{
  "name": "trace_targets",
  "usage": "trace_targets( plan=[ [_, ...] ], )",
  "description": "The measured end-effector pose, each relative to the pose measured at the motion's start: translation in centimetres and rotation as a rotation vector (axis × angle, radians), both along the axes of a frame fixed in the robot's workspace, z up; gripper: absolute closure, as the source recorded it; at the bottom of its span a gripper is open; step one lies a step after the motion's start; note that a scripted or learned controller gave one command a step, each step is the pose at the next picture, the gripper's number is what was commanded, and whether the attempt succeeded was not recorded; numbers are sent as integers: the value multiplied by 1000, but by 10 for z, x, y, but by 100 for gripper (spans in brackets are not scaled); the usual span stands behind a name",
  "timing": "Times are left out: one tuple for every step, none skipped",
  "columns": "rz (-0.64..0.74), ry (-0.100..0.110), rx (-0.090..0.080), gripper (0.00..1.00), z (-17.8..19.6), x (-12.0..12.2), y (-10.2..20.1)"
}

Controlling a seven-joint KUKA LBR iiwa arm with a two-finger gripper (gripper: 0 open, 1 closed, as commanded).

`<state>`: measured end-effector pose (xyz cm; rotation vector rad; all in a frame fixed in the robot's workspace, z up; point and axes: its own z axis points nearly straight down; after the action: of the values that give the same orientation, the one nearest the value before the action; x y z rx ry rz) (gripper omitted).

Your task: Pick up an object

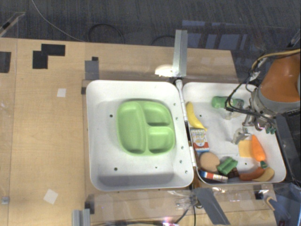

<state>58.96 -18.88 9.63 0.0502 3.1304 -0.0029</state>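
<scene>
My gripper (248, 127) hangs over the right bin (281, 173), near its middle right, under the grey wrist with the orange band. Just below it lie a yellow cheese slice (245, 149) and an orange carrot (257, 148). A yellow banana (194, 116) lies along the bin's left wall, with a small juice carton (200, 139) below it. A green object (219, 102) sits at the back. Near the front lie a tan potato (209, 161), a green block (227, 165), a red and blue marker (214, 176) and a brown sausage (250, 174).
The left bin (101, 168) holds a green divided plate (145, 127). A metal post (179, 55) stands behind the seam between the bins. Black cables (240, 92) loop off the wrist over the right bin's back edge.
</scene>
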Motion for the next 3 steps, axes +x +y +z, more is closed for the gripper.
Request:
trace_targets(
  plan=[
    [10, -4, 0, 0, -8, -20, -12],
    [17, -17, -4, 100, 4, -14, -11],
    [179, -4, -4, 100, 124, 0, -17]
  ],
)
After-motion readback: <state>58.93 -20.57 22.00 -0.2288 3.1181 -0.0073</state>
